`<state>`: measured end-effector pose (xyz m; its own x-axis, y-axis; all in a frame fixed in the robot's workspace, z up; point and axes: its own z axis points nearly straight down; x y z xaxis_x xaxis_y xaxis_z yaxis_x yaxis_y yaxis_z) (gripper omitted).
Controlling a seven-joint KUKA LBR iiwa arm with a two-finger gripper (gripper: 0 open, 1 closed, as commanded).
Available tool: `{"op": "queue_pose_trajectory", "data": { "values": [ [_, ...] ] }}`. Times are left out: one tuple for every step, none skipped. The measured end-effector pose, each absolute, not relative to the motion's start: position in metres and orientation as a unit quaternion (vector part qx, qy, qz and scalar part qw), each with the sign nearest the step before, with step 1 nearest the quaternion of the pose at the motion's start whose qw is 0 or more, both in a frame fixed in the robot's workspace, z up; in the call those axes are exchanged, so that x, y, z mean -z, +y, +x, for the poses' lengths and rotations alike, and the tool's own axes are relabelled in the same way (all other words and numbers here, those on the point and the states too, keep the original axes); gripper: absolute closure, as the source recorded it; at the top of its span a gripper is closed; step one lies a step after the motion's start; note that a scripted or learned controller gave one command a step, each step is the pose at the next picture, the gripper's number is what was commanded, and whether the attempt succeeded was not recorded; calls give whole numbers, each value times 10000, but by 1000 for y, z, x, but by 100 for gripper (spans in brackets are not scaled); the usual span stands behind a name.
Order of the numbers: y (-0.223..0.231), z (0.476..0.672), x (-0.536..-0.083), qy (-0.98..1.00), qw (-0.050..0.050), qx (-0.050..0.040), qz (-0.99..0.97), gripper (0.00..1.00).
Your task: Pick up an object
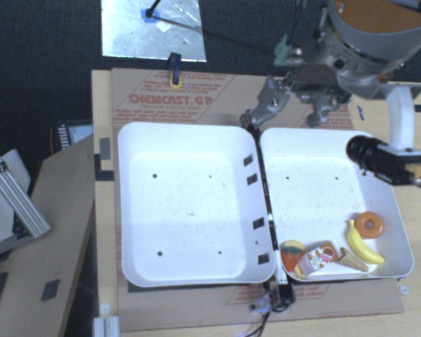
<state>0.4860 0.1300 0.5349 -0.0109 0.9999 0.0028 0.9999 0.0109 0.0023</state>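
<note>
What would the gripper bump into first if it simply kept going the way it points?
The gripper hangs over the far end of the seam between the two bins, pointing down and left. It would probably meet that rim first, though depth is hard to judge. The toys lie far off, in the right bin's near corner.

— What are the bins (189, 209) below the gripper (266, 111) made of?
— Smooth white plastic, slightly glossy. The gripper itself is bare grey metal.
— And beyond it?
— A crinkled, shiny foil sheet (153, 18), perhaps metal. The banana (363, 248) looks like glossy plastic; the board (175, 97) is matt cardboard.
</note>
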Motion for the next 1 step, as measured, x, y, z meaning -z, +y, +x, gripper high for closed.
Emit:
{"op": "queue_pose_trajectory", "data": {
  "values": [
    [211,486,-535,-7115,6,18,-7027,0]
  ]
}}
